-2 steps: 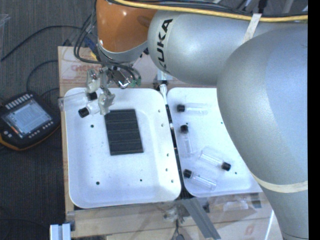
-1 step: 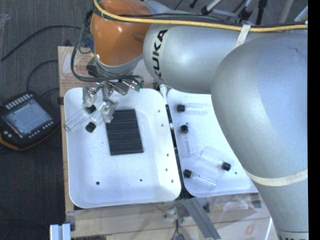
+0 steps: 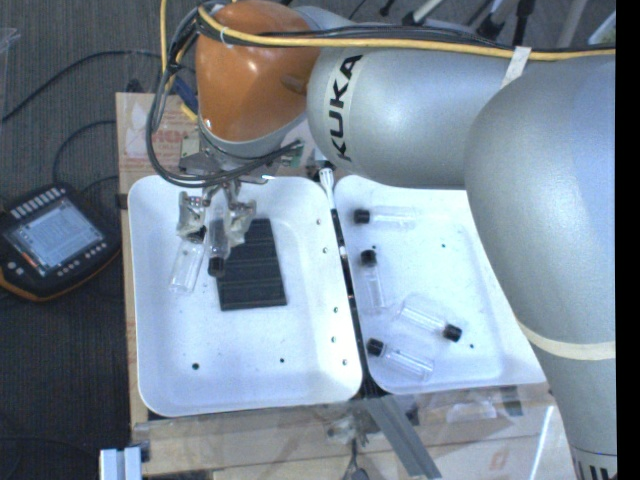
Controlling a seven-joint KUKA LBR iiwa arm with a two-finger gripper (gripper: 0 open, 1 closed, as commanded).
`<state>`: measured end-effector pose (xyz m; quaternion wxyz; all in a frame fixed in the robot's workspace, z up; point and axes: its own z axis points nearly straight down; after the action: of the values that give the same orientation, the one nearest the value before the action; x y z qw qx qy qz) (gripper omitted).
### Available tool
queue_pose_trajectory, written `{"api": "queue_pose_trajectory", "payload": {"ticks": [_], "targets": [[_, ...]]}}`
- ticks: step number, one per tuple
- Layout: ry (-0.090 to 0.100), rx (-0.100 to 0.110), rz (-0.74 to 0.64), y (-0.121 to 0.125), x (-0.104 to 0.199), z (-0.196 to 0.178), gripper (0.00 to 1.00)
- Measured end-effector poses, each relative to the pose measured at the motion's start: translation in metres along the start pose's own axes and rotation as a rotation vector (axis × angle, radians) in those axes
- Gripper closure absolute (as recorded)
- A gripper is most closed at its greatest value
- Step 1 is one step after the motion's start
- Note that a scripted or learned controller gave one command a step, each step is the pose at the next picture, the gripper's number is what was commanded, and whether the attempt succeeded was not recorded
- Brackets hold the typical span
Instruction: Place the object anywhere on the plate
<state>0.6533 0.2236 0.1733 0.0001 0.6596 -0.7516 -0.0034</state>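
Two shallow white bins sit side by side on the bench, and we see the arm (image 3: 430, 98) reaching in from the right, its orange band above the left bin (image 3: 170, 368). The gripper (image 3: 215, 218) hangs over the upper left part of that bin, beside the top left corner of the plate (image 3: 252, 268), a dark ribbed rectangle lying flat near the bin's middle. We make out a clear vial with a black cap (image 3: 214, 248) standing roughly upright between the fingers, its cap at the bottom, just at the plate's left edge; from this angle we cannot tell whether the cap touches the plate or the bin floor. The fingers look closed in against the vial, only slightly apart. A second clear vial (image 3: 184, 266) lies just left of the gripper on the bin floor, off the plate. In the right bin (image 3: 480, 228) we count four more capped vials: one near the top edge (image 3: 385, 215), one along the left wall (image 3: 371, 275), one toward the middle (image 3: 430, 320), and one near the bottom left corner (image 3: 398, 358). A handheld control pendant (image 3: 50, 240) rests on the floor left of the bench.
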Motion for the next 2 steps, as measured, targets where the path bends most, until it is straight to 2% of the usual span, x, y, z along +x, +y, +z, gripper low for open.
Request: {"api": "queue_pose_trajectory", "payload": {"ticks": [1,2], "targets": [[-0.002,0.002,-0.141,-0.015,-0.009,-0.084,1.0],[-0.003,0.0,-0.837,-0.004,-0.012,-0.179,1.0]]}}
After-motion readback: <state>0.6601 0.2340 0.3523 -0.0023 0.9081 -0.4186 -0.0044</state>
